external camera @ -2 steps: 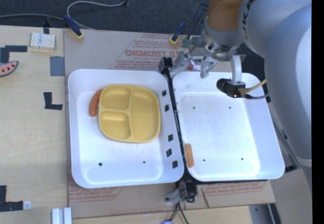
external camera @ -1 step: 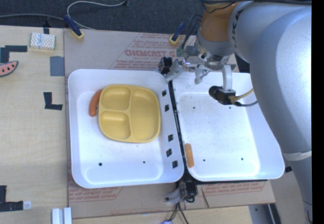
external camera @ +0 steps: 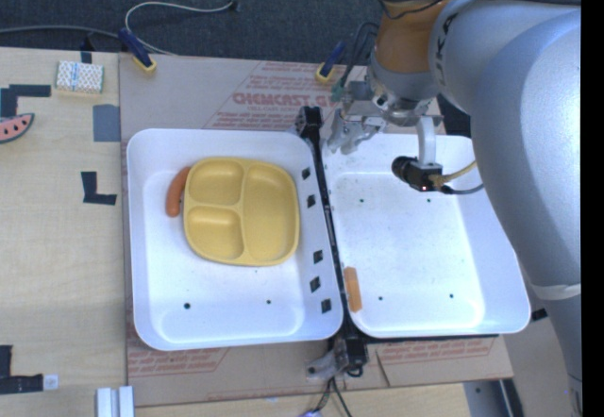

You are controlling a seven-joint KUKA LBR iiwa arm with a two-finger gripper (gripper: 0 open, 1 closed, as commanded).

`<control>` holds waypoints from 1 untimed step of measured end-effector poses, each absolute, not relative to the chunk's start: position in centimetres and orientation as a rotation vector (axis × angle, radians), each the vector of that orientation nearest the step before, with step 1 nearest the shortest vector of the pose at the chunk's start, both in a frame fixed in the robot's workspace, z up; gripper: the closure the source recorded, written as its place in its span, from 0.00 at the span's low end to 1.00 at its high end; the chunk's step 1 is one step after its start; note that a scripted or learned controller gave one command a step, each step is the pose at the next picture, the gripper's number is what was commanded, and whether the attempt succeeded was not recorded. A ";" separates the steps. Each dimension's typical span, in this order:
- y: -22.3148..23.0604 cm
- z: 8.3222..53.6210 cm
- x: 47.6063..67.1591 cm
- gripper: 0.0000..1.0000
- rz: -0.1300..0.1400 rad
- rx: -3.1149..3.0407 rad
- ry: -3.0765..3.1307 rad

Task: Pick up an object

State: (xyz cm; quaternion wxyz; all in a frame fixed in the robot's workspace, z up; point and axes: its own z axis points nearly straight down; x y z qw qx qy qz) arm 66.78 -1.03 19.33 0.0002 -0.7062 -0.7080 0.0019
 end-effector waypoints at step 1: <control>-1.1 19.3 66.8 0.00 0.007 -2.219 -2.224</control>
